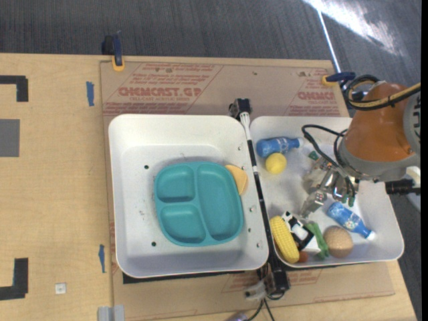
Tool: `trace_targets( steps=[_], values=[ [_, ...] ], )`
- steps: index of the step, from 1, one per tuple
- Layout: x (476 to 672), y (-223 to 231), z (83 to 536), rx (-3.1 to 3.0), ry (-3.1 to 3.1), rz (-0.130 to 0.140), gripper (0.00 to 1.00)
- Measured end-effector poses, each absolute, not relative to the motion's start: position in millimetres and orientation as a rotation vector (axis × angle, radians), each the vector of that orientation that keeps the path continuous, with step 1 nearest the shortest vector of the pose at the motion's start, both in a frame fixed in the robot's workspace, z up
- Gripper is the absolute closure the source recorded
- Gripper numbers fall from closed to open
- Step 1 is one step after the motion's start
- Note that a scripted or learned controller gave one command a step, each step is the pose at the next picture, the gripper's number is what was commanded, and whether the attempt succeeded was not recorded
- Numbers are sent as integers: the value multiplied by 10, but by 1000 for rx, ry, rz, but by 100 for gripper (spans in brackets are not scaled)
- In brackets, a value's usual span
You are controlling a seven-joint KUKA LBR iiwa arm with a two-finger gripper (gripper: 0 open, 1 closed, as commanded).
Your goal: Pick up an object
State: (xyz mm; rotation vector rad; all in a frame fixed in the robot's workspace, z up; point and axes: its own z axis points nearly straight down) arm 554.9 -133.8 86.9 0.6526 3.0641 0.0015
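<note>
Over the right bin [394, 241] hangs the end effector [322, 191], its metal fingers spread and nothing between them — the tips sit above bare bin floor. Around it lie the pickable objects: a blue bottle [277, 144] and yellow ball [275, 163] towards the back, another blue bottle [350, 220] just beside the fingers, a corn cob [284, 238] and what may be a potato [338, 241] in front. A teal divided plate [198, 203] fills the left bin [134, 146].
</note>
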Motion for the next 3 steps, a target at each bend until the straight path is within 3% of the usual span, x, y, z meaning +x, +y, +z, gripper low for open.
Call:
trace_targets(
  steps=[1, 2, 3],
  values=[
    [5477, -1624, 868, 115, 3130, -2, 0],
    [5441, -926, 876, 140, 3126, 0, 0],
    [5121, -254, 1854, 8, 3136, 2, 0]
  ],
)
